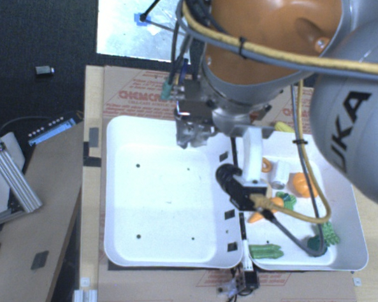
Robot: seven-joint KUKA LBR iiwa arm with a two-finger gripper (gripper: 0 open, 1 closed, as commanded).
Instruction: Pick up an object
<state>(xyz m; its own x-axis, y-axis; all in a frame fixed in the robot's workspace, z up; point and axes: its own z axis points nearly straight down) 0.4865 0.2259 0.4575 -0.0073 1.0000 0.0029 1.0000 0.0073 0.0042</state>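
Observation:
My gripper [192, 136] hangs over the far right part of the left bin [119, 194], close to the ridge between the two bins. Nothing can be seen in it from this angle. The right bin [352, 253] holds several small objects: an orange piece [299, 184], a green ridged piece [265, 251] at the front, a green leafy piece [330, 234] at the right, a small green piece [285, 200], an orange bit [256, 216], and a yellow piece [283, 127] at the far rim. The arm's large orange and grey body covers the far part of the right bin.
Both bins rest on a cardboard sheet [135, 93] on the bench. A dark round object [316, 245] lies at the right bin's front right. Metal rails [9, 174] and a blue-marked strip [50, 129] sit to the left, off the cardboard.

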